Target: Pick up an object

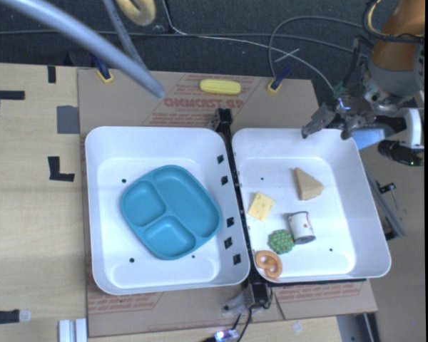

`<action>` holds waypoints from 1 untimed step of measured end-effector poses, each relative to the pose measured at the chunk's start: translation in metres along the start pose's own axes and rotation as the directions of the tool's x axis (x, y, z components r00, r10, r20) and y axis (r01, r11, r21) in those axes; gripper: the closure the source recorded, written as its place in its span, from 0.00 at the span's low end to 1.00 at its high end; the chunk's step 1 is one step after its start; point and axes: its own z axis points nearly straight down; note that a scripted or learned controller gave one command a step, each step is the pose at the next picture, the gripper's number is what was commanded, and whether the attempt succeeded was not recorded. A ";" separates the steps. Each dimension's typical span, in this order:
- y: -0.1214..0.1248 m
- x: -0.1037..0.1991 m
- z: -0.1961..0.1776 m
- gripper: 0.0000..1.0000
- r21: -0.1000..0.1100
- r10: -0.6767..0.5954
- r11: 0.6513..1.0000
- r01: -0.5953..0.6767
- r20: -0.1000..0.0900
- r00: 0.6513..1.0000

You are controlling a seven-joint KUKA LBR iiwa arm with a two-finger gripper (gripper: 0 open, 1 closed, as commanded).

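Note:
The right bin (342, 262) holds several small items: a tan wedge (308, 184), a yellow cheese square (260, 206), a small silver can (300, 227) lying on its side, a green broccoli piece (280, 241) and a brown pretzel (268, 263) at the near rim. My gripper (329, 128) hangs over the far rim of this bin, up and to the right of the wedge. It is open with its fingers spread, and nothing is between them.
A blue divided plate (171, 211) lies in the left bin (103, 155). A yellow banana-shaped toy (220, 87) rests on the cardboard behind the bins. A black divider (232, 191) separates the bins. Cables run behind the bench.

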 end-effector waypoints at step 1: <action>0.002 0.001 -0.009 0.00 -0.013 -0.003 1.000 0.003 0.002 1.000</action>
